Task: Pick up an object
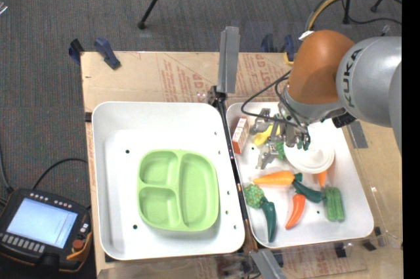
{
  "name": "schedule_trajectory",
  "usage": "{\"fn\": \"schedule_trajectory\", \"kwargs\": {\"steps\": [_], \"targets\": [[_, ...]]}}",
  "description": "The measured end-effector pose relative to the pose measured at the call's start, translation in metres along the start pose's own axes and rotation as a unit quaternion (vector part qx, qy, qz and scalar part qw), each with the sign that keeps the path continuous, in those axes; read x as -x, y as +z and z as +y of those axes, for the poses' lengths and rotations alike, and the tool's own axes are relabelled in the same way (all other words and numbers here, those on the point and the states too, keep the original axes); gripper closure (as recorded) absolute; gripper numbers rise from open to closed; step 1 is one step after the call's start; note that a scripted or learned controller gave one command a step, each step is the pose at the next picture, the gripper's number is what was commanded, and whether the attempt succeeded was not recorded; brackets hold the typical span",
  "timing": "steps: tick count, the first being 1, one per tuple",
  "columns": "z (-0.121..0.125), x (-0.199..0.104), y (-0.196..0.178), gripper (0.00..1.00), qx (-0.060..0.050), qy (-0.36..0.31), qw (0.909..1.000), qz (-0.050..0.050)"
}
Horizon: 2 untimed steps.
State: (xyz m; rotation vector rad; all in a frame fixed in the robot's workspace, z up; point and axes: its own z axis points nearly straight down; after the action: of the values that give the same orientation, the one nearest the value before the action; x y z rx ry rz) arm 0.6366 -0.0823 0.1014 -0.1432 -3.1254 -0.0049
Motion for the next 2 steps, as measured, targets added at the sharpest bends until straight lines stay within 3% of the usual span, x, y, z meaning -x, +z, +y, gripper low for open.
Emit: {"fn": "schedule_trajectory", "kwargs": {"steps": [1,2], "targets": [[-0.022,-0.094,0.014,0.00,-0.001,-0.019,0.9998,-0.005],[-0.024,-0.117,0.014,0.00,-0.001,0.027,0.9996,-0.008]]}}
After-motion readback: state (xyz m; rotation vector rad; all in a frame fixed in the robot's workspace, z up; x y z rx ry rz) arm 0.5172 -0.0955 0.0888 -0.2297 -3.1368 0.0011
